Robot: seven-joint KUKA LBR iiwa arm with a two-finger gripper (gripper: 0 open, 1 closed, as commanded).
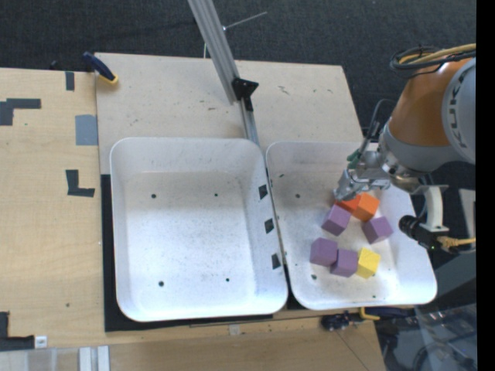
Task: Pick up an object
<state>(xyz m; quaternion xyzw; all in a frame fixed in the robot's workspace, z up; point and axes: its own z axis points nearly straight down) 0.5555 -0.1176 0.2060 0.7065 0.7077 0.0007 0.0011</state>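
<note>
Risky from here: gripper [354, 185] down over orange block [361, 205] in right bin [305, 284], touching or just above it — can't tell which. Finger spacing unreadable from this angle, grip on anything unconfirmed.

Landmark = orange block.

Failure modes, judged from layout:
- Purple cube [336, 219] hard against its lower-left edge. Closing there could catch both, or wedge a finger in the seam and shove instead of grasp.
- Second purple cube [377, 229] just to its lower right. No clean finger lane on that side either.
- Orange block sits tilted, edge-up against neighbours. Off-axis pinch likely to squirt it out.
- Further below: two more purple cubes [324, 251] and yellow cube [369, 263], touching in a clump. A pushed block could slide into them and scramble the pile.
- Smooth bin floor, little friction to resist a nudge.

Materials and shapes:
- Blocks: small matte cubes, look like foam or painted wood, soft-edged, likely light.
- Bins: shallow white plastic trays, rounded corners, speckled floors, few dark dots. Left bin [124, 230] well to block's left.
- Desk [46, 207]: pale wood-look board, grey tape patches.
- Aluminium rail [213, 37] slanting in above.
</note>
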